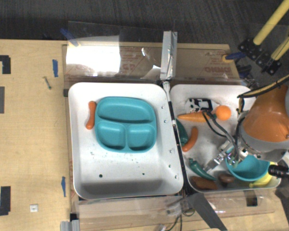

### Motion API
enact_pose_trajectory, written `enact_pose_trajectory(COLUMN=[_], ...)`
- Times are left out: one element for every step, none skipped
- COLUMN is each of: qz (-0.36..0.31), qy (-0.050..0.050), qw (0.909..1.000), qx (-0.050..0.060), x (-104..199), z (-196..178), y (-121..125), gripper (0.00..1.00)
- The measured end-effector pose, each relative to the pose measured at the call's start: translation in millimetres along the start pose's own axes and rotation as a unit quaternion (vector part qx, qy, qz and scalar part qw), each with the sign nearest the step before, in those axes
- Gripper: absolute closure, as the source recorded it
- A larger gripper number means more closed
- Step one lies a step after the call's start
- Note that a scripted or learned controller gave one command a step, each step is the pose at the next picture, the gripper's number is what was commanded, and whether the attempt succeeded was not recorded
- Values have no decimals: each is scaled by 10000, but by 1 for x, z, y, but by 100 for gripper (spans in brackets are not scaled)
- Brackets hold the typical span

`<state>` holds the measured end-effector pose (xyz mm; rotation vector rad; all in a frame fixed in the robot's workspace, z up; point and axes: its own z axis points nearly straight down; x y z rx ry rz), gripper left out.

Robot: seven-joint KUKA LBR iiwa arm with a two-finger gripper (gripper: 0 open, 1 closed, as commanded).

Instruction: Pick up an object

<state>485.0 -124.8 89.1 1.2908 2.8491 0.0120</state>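
teal bowl (250,168) upright, near-right corner of right bin, yellow item (263,179) touching its near rim, carrot (195,118) lying flat far-centre, orange ball (223,112) just right of it

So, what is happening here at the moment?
A grey and orange robot arm reaches into the right bin, which holds a toy carrot, an orange ball, a sausage and a teal bowl. Its gripper sits low beside the bowl. The left bin holds a teal divided tray and another sausage.
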Motion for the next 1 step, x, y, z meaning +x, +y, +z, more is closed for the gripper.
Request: enact_pose_trajectory(qz=[-466], qy=[-14], qw=[9989], qx=[24], x=[-97], z=[-92], y=[38], gripper=[0])
